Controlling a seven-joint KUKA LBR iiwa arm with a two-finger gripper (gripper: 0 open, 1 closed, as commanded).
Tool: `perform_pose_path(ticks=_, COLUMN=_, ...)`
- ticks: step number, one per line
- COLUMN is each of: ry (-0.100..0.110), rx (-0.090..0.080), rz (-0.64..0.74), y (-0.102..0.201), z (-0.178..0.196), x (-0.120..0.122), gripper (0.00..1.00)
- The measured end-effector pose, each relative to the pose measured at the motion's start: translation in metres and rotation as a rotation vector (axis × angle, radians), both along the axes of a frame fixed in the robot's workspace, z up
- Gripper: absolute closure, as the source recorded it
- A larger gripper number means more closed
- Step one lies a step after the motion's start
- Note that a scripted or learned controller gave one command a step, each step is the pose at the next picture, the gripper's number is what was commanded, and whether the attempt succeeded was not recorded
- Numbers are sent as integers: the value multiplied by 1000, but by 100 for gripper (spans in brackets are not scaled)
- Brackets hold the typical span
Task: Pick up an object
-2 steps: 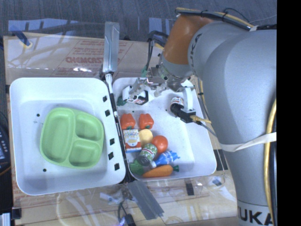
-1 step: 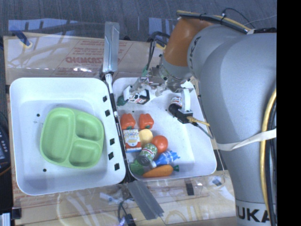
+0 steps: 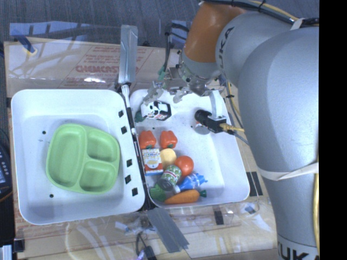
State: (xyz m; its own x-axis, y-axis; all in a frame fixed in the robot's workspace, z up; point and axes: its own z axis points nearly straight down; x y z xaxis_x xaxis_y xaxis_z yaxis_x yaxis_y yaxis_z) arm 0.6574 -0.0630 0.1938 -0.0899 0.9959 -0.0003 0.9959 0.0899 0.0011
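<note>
Camera view: "KUKA" lettering on grey arm [image 3: 282, 91] over right bin [image 3: 230, 167].

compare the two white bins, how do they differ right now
The left bin holds a single green divided plate lying flat; the right bin holds a cluster of toy foods, including a carrot and a tomato. The arm's gripper hangs over the right bin's far end, not over the left one. Both are shallow and white.

Bulky grey arm [image 3: 276, 91], orange wrist band [image 3: 209, 23]
</note>
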Motion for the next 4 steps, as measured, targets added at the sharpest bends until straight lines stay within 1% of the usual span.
perform_pose_path(ticks=1, ry=6, rx=1, rz=19, y=-3, z=-2, x=-2, gripper=0)
perform_pose_path(ticks=2, ry=-27, rx=-4, rz=-38, y=-33, z=-73, x=7, gripper=0)
perform_pose_path(ticks=3, ry=-40, rx=-1, rz=-73, y=-39, z=-78, x=13, gripper=0)
perform_pose_path(ticks=4, ry=-38, rx=-1, rz=-113, y=-38, z=-79, x=9, gripper=0)
